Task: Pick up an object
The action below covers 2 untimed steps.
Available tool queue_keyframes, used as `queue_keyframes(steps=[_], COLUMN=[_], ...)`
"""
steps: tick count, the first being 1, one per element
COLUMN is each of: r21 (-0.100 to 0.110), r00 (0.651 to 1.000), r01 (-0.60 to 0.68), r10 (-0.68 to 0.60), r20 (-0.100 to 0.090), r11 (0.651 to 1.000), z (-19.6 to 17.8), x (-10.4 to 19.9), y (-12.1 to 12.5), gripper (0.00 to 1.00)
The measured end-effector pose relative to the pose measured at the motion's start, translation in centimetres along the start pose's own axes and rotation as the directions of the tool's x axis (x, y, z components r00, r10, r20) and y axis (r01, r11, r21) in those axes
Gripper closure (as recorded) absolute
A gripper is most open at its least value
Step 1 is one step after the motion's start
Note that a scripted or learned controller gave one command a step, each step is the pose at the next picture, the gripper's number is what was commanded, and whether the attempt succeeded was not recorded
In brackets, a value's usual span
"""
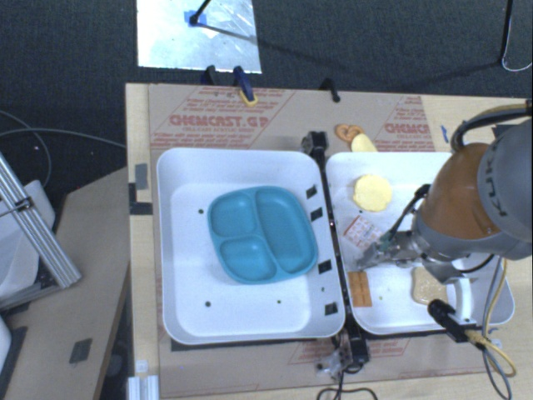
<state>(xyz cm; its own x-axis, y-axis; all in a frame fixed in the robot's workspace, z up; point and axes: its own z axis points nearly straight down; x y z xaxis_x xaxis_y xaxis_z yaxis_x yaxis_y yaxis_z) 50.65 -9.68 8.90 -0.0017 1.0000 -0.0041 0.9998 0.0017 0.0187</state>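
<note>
Nearest the camera in the right bin [391, 319], an orange-brown flat bar [359, 289] lies on the white floor by the left wall, its long axis running roughly front to back; a tan, bread-like slice [424, 286] rests to its right, partly hidden under the arm [466, 207]. Just above the bar, the hand [372, 255] sits low over the bin floor, pointing toward the divider between the bins; its tips are dark and blurred against the clutter, so I cannot tell how far it is open or whether anything is caught in it. Directly beside it, slightly farther back, lies a small white card with red print [360, 230], thin and flat, which looks hard to pinch. Beyond that sits a round pale-yellow piece [372, 192], smooth and thick, probably the easier grab, lying up and away from the hand. In the left bin [187, 307] rests a blue divided plate [262, 232], glossy plastic with three compartments. Farthest, on the cardboard-covered surface [216, 119] behind the bins, lie a yellow banana-like shape [364, 144] and a small brown pretzel-like piece [347, 131].
</note>
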Motion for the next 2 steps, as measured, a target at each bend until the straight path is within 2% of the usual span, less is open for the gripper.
queue_keyframes(steps=[1, 2], r21=[-0.003, 0.017], r00=[1.000, 1.000], r01=[0.000, -0.005], r10=[0.000, 0.005], r20=[0.004, -0.002], r11=[1.000, 1.000], z=[-1.1, -2.6], x=[-0.2, -4.1], y=[0.2, -2.0], gripper=[1.00, 1.00])
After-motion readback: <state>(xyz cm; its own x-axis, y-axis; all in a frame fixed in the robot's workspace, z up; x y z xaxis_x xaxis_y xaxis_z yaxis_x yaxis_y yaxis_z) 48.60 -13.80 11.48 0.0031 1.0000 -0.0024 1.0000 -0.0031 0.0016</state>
